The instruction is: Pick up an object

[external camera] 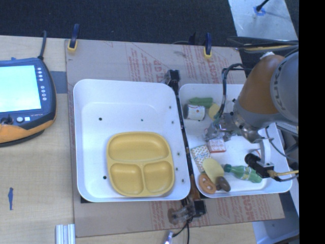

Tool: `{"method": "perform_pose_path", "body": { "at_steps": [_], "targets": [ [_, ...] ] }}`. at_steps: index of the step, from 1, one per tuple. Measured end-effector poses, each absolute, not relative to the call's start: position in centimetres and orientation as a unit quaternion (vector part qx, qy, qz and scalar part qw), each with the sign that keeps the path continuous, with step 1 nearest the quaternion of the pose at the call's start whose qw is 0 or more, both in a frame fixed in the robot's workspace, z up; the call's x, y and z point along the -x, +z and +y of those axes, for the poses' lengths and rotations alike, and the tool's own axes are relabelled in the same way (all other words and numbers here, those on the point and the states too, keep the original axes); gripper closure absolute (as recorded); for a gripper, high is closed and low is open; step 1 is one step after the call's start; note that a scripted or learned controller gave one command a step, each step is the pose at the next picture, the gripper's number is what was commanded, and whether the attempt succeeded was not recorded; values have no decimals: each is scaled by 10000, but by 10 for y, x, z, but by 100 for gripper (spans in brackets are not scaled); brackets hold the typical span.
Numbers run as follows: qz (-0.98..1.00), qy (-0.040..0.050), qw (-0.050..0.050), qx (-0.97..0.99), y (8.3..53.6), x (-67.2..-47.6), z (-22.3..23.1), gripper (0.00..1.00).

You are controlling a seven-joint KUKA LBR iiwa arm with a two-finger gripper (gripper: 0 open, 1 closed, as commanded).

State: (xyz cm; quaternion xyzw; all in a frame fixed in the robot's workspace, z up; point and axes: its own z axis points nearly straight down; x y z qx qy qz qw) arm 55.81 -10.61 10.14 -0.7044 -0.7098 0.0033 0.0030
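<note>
While the claw (219, 131) hangs low in the right bin (284, 187), a small red and white box (217, 145) lies right under it; I cannot tell its grip.

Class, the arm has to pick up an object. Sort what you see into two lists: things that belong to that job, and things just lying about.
Job:
gripper
right bin
green bottle
red-and-white packet
white can

Lying about:
left bin
yellow divided tray
control tablet
blue clamps

Crowded right bin (284, 187); open room around yellow tray (140, 163) in left bin (86, 136).
</note>
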Motion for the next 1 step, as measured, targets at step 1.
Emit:
{"method": "perform_pose_path", "body": {
  "at_steps": [1],
  "targets": [
    [-7086,2,11,7056,193,-601,-55,100]
  ]
}}
